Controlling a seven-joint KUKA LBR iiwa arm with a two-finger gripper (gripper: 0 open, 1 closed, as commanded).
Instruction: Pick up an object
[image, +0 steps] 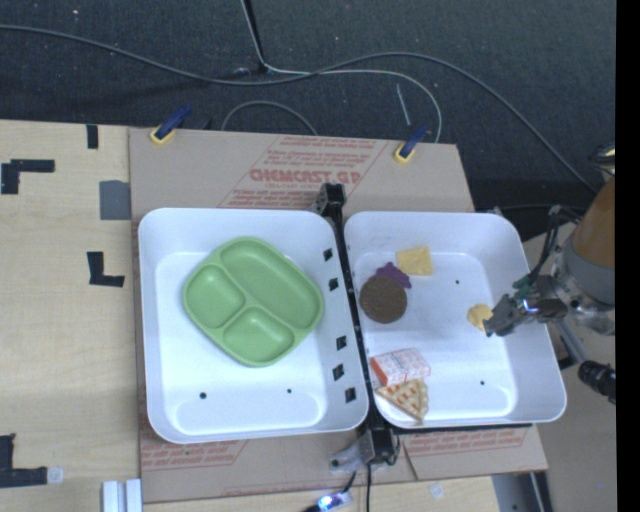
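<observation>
From above, two white bins: the left bin (160, 300) carries one green divided plate (252, 300). The right bin (510, 300) holds five food pieces; the pincer (503, 320) touches one small yellow piece (479, 316), grip impossible to tell.

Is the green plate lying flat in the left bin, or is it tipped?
Flat. The plate rests on the bin floor, its three compartments facing up.
</observation>
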